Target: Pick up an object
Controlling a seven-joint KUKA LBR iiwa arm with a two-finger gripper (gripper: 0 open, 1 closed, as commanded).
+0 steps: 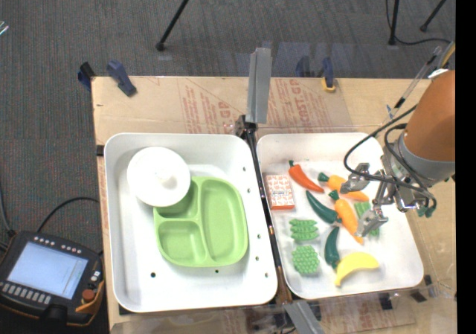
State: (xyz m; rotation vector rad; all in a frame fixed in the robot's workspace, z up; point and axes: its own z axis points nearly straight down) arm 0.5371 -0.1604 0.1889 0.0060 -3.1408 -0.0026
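Over the right bin (416,269), among a heap of toy food, the gripper (370,198) hangs low with its fingers spread apart and nothing between them. Its tips sit just above an orange carrot (346,215) and a pale green piece (367,221) at the middle of the pile. By my reading the step in hand is the descent onto a target, with no grasp made yet.

Nearby lie a red-orange pepper (305,177), a dark green cucumber (320,208), a second dark green piece (332,246), a yellow banana (355,267), a green pea pod (303,229), a knobbly green cluster (306,259) and a small printed card box (280,192). The pieces crowd and touch one another, so the next move likely calls for lowering the fingers astride one item alone, probably the carrot, and closing without nudging its neighbours; a slip off its rounded side seems the main risk.

Beside it, the left bin (123,280) carries a green divided tray (212,225) with a white round lid or bowl (158,175) overlapping its upper left corner. Both bins rest on a desk (178,102) of bare board with red printing and clamps along its far edge. Grey carpet lies beyond, with tripod legs on it, and a teach pendant (48,274) sits at lower left.
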